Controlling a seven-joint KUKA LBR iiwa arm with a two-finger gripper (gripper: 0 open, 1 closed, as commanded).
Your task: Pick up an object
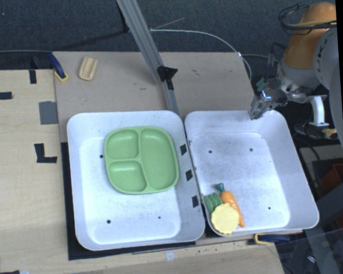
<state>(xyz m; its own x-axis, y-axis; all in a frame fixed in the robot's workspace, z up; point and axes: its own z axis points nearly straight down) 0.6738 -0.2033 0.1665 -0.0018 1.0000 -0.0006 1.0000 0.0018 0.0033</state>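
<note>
Yellow disc [225, 220] beside carrot [232, 204]; gripper [257, 111] at far rim, aperture indiscernible.

The grey KUKA arm [324, 58] shows at about two o'clock in the camera view, its rounded shell a pale, matte grey. An orange band [308, 33] wraps the segment above the wrist, glossy and bulbous (a thin dark cable loops over its top). Below it sits a cluster of silvery metal fittings, ending in the small dark two-finger gripper [257, 111]. A white bracket-like part [318, 110] hangs at the arm's lower side.
</note>
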